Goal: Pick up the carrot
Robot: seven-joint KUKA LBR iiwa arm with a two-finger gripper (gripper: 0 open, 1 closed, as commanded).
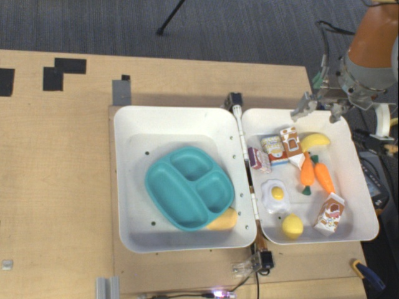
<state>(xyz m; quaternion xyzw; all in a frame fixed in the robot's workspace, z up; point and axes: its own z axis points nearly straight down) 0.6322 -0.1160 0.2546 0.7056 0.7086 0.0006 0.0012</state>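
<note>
Right now the gripper [319, 108] hangs over the far rim of the right bin [365, 226], fingers spread apart and nothing between them. Nearer us, well apart from it, the carrot [323, 175] lies in that bin beside a second orange carrot [307, 170], just below a banana [315, 141]. Left bin [124, 167] holds a teal divided plate [189, 187].

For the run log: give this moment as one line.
hand above right bin's far rim | holds nothing | two carrots lying in right bin, untouched | teal plate in left bin
</note>
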